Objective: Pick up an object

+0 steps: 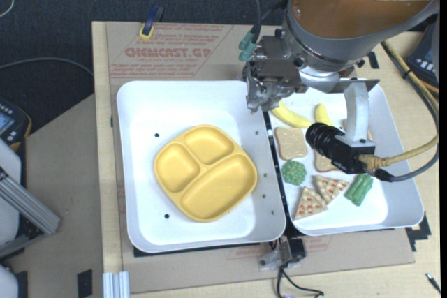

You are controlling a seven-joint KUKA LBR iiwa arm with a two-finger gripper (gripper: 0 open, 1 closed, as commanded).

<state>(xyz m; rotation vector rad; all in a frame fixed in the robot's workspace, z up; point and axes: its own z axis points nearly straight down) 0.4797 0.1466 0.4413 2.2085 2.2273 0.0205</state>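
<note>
— Where do you see the grey two-finger gripper (pixel 260 100)?

— Over the seam between your two white bins, just right of the yellow three-compartment plastic tray (pixel 205 172); nothing sits between its close-set fingers.

— And the food?

— Right of that tray: yellow toy banana (pixel 290 116), tan bread slice (pixel 290 142), green broccoli piece (pixel 294 172).

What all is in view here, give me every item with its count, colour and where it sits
bins: 2, white, side by side on bench
divided plate: 1, yellow, left bin
bananas: 2, yellow, right bin, far end
bread slices: 2, tan, right bin middle
broccoli: 1, green, right bin
pizza slices: 2, red and tan, right bin, near end
pickle: 1, green, right bin
board: 1, brown, under bins
arm: 1, grey with orange band
end effector: 1, at bins' shared edge
</note>
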